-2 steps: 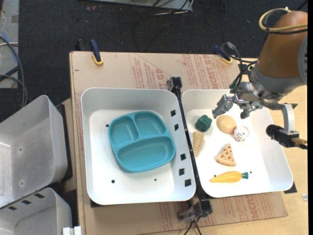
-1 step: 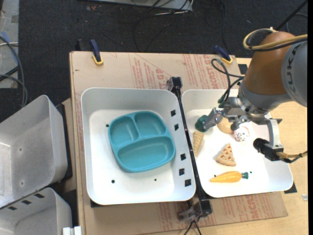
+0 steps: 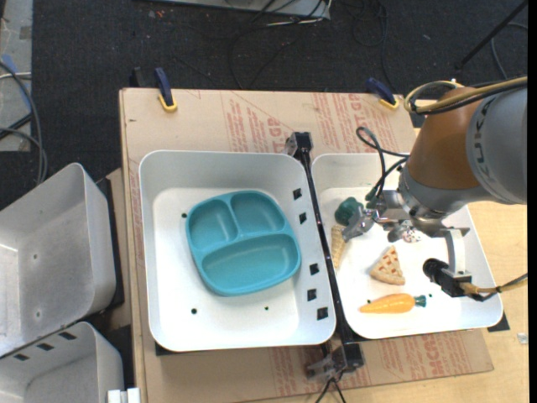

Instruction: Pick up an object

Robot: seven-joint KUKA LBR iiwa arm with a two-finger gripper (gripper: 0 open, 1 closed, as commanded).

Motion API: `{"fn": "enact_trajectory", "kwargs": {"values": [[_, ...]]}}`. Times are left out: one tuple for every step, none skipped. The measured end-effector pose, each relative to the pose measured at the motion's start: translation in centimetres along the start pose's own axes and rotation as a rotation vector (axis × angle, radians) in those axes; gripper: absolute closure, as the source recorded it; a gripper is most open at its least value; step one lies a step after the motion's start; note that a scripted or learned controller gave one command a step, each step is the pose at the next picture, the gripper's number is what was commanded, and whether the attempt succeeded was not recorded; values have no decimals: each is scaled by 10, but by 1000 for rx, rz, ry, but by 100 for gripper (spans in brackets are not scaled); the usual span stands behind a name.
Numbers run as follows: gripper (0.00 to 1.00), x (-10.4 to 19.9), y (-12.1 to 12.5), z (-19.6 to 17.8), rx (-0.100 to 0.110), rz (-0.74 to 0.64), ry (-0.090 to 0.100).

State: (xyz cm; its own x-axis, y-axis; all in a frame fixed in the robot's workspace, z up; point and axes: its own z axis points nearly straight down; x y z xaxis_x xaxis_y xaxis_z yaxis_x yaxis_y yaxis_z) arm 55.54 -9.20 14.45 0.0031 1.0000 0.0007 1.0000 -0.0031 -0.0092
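In the right bin [image 3: 482,313] lie a dark green toy [image 3: 346,211], a beige cone [image 3: 337,242], a pizza slice [image 3: 388,267] and an orange carrot [image 3: 391,304]. My gripper [image 3: 366,222] hangs low over the bin's left part, just right of the green toy and above the cone. The pizza slice is a little below and to the right of it. Part of a small speckled thing [image 3: 409,235] peeks out from under the wrist.
The left bin [image 3: 168,309] holds a blue divided plate [image 3: 243,242]. A black divider [image 3: 319,242] runs between the two bins. Grey tubs [image 3: 42,250] stand off the bench at the left.
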Motion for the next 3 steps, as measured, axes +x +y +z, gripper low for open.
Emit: {"fn": "enact_trajectory", "kwargs": {"values": [[0, 1, 0, 54, -5, -1, 1], [100, 0, 0, 44, -5, 2, 0], [100, -4, 4, -17, -13, -4, -2]]}}
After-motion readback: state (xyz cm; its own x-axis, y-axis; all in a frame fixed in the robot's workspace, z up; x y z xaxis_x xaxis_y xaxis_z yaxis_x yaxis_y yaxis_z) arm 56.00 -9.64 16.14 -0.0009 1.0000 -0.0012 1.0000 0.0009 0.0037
